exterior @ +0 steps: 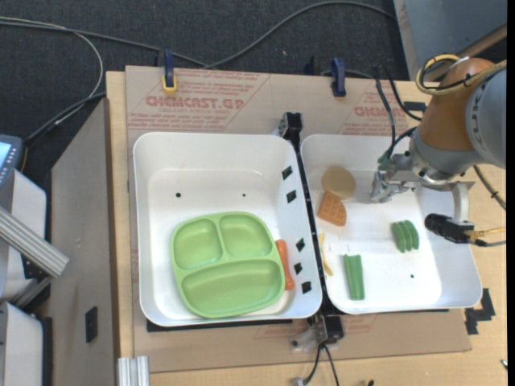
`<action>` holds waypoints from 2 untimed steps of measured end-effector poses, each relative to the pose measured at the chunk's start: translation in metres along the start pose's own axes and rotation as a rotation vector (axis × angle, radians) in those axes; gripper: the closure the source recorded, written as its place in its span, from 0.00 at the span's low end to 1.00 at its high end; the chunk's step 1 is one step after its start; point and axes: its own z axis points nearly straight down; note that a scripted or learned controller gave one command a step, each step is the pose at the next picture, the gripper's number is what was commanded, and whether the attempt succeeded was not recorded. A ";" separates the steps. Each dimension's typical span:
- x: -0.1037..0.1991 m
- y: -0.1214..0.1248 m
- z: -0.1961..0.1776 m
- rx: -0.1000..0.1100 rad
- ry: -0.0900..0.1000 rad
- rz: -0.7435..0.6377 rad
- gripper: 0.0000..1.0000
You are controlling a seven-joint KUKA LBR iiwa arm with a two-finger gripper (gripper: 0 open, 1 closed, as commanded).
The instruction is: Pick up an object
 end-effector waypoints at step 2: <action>0.002 0.006 -0.109 -0.007 -0.003 -0.002 1.00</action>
